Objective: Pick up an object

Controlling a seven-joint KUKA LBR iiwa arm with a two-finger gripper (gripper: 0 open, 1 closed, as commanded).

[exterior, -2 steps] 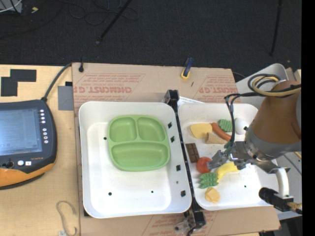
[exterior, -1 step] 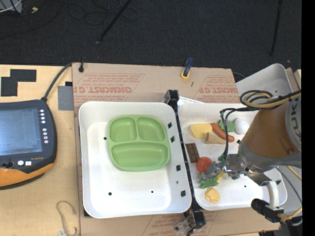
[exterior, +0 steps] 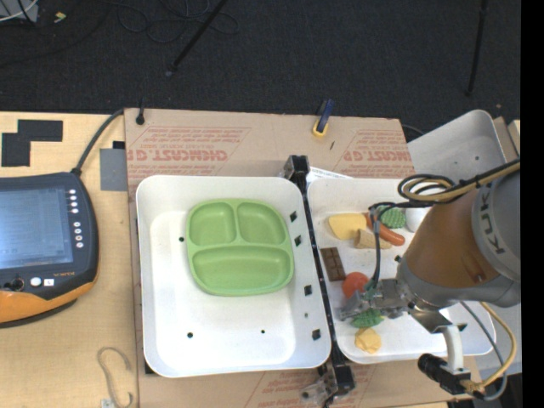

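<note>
Camera view. Two shallow white bins sit side by side on a cardboard-covered bench. The left bin point(exterior: 161, 313) holds a green divided plate point(exterior: 240, 247) lying flat in its upper half. The right bin point(exterior: 340, 347), just beside the plate's bin across a black central divider, carries a cluster of small toy-food pieces: a yellow piece point(exterior: 347, 225) lies to the right of the plate near the bin's upper part, with a tan block point(exterior: 365, 239) touching its lower right; an orange, carrot-like piece point(exterior: 388, 235) and a green piece point(exterior: 393, 217) lie further right of these. A dark brown bar point(exterior: 332, 263) rests just right of the divider, below the yellow piece. A red piece point(exterior: 354, 283) lies below and to the right of the bar, a green leafy piece point(exterior: 367, 319) lies below the red one, and a small yellow piece point(exterior: 368, 340) sits lowest, near the bin's front rim. The grey arm with its orange band point(exterior: 446, 249) reaches in over the right bin, and its gripper point(exterior: 372, 303) sits low between the red piece and the green leafy piece, possibly touching the latter; the fingers are too blurred and dark to tell whether they are spread, closed or gripping anything. A control tablet point(exterior: 38, 236) lies well to the left of the plate, beyond the left bin.
</note>
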